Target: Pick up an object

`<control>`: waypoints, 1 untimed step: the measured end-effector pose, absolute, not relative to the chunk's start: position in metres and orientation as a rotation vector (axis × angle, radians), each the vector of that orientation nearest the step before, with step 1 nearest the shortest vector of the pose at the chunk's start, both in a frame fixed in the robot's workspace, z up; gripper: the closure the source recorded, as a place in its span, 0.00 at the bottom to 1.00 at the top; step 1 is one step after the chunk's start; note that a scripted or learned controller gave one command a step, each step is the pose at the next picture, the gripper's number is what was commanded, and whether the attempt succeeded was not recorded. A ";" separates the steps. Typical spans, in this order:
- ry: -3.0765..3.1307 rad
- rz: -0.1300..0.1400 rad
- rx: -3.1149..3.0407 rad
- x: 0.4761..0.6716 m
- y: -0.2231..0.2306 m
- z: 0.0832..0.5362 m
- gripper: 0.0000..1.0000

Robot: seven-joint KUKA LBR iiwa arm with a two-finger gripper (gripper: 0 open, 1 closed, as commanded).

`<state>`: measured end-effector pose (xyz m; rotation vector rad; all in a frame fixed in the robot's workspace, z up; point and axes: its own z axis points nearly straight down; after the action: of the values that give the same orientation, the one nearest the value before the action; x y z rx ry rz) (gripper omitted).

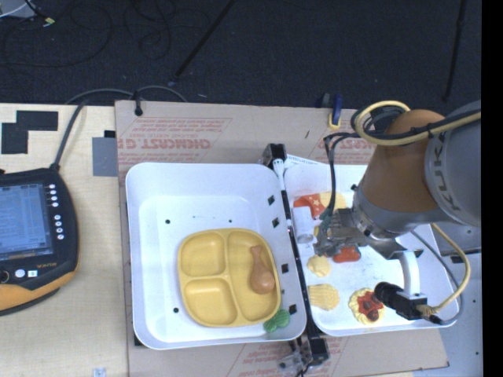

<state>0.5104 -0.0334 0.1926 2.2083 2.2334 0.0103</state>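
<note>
Arm (409, 171) reaching from the right over the right bin (428, 320), gripper (334, 242) low among small food toys, fingers' state hidden so cannot tell, red piece (346, 253) just beside it, yellow divided plate (224, 277) with brown drumstick (262, 269) in left bin (157, 210), green piece (276, 321) by the plate

The arm (440, 171) is a thick, rounded KUKA body in grey, with part of the maker's lettering showing in darker grey on its casing at the right. Above the wrist sits a broad orange band (401, 167), smooth and dome-like, and a looped pale yellow cable (377, 116) with black leads curls over its top and runs down the side toward the wrist. The gripper (334, 238) below is a compact block of dark grey and black metal parts, with thin black wires trailing into it.
</note>
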 end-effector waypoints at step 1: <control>2.228 0.017 2.207 0.529 0.032 0.313 1.00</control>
<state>0.5287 0.0320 0.3129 2.2073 2.2278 0.0169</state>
